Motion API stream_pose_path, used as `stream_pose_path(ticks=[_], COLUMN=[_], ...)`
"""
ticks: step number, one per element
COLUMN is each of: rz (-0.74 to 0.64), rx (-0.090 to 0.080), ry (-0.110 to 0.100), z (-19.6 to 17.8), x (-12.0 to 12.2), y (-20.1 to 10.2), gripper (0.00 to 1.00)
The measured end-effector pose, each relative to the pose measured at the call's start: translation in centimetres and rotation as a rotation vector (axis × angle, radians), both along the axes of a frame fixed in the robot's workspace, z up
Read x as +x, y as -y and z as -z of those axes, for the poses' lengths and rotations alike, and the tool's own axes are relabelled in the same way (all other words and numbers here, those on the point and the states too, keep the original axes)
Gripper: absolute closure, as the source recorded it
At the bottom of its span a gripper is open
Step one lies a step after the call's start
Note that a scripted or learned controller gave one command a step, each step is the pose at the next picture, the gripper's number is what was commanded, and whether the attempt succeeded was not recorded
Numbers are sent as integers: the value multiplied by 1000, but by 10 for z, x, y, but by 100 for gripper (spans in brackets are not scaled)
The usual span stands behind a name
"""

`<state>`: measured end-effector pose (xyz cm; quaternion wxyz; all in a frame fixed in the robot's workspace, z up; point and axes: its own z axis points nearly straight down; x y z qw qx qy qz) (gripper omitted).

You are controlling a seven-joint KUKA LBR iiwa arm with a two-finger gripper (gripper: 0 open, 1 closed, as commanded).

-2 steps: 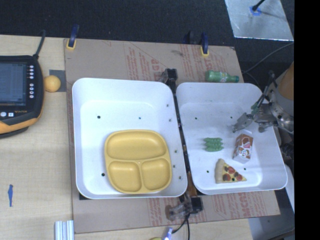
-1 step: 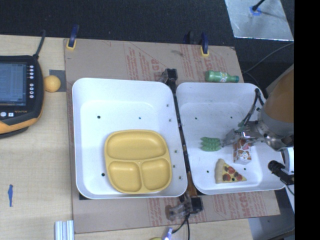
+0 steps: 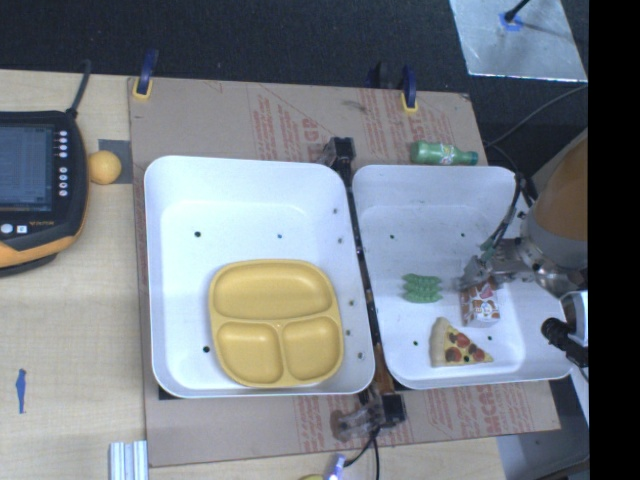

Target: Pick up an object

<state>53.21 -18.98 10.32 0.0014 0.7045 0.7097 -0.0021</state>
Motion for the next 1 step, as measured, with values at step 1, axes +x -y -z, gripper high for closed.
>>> stream_pose_path(ticks=[1], rz=[0], rx=[4], ry=[6], z=[9], x=[32], y=[-73], gripper=[100])
